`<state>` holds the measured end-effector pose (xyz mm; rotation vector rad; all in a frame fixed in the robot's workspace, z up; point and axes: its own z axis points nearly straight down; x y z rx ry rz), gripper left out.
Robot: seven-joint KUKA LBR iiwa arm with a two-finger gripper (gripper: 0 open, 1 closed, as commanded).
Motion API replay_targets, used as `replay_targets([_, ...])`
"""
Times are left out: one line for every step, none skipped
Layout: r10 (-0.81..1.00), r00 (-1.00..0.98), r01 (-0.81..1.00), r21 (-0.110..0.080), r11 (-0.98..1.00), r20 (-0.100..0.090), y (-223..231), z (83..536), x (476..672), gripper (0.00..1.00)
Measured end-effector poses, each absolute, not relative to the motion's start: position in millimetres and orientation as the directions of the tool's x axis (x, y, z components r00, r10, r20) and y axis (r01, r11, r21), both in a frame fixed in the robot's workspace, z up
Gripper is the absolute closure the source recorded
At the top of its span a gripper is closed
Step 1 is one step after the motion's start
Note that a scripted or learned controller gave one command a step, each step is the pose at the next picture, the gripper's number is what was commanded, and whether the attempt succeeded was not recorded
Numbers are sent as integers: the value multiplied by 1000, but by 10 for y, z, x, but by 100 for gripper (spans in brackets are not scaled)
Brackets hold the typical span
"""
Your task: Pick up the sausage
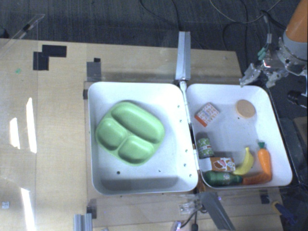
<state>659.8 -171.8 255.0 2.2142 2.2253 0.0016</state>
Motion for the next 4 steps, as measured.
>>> replay_targets([914, 406, 914, 0, -406, 0, -1409, 911, 6576, 0])
replay_targets([911, 413, 911, 1, -413, 1, -1929, 1032, 5879, 0])
replay_targets([707, 707, 707, 5, -707, 6, -1900, 867, 5675, 0])
replay_targets([736, 677, 736, 6, -677, 9, -1947, 878, 5244, 0])
